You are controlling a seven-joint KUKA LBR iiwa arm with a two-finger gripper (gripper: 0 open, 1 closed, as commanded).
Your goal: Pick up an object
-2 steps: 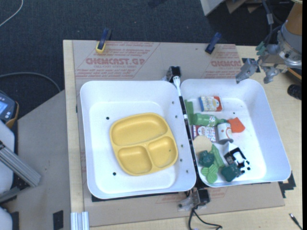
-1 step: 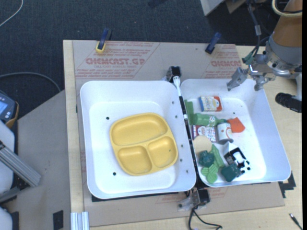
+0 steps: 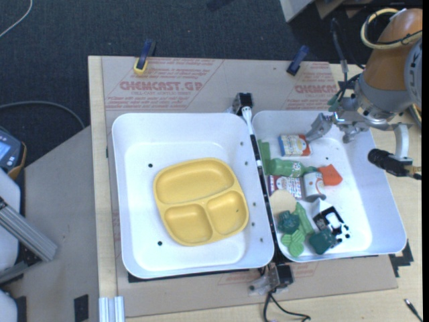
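The camera view looks down on a bench [image 3: 201, 79] covered with a sheet of printed cardboard, bearing two shallow white bins side by side. The left bin [image 3: 134, 139] holds a yellow divided tray [image 3: 200, 200] with three compartments, lying roughly in the middle of the bin floor. The right bin [image 3: 382, 206] holds a cluster of small objects along its left half. The arm [image 3: 392, 52], grey with an orange band, reaches in at the upper right, above the bin's far corner. Its gripper [image 3: 335, 127] hangs over the upper part of the right bin with its two fingers spread apart and nothing between them. Just below and left of the gripper lies a small white packet [image 3: 293, 145] with a red and blue print. Beside it runs a green wrapper [image 3: 276, 166], then an orange block [image 3: 330, 176] next to a small grey can [image 3: 312, 184]. Nearer the front lie green toy pieces [image 3: 292, 221] and a black-and-white item [image 3: 330, 219]. Two clamps [image 3: 143, 58] grip the bench's far edge.
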